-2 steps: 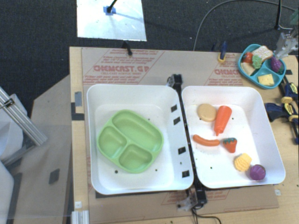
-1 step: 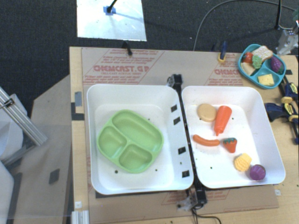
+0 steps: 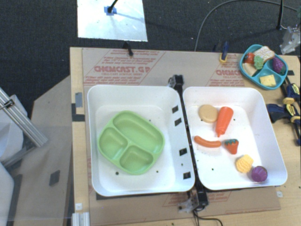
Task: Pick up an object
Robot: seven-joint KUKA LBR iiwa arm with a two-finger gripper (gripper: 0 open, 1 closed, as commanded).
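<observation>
You'll find the carrot (image 3: pixel 224 120) in the right bin (image 3: pixel 270 126): bun (image 3: pixel 207 113) just left of it, sausage (image 3: pixel 207 141) below it, corn (image 3: pixel 244 163) and plum (image 3: pixel 258 173) farther below-right.

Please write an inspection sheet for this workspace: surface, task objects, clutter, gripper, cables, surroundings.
Surface: bench bearing left bin and right bin.
Job's things: right bin holds tan disc, orange bottle, sausage, small orange piece, yellow corn, purple ball.
Clutter: green divided plate in left bin; blue tray of toy food on bench.
Gripper: nothing seen.
Cables: grey cable behind bench.
Surroundings: dark carpet, white sheet.
</observation>
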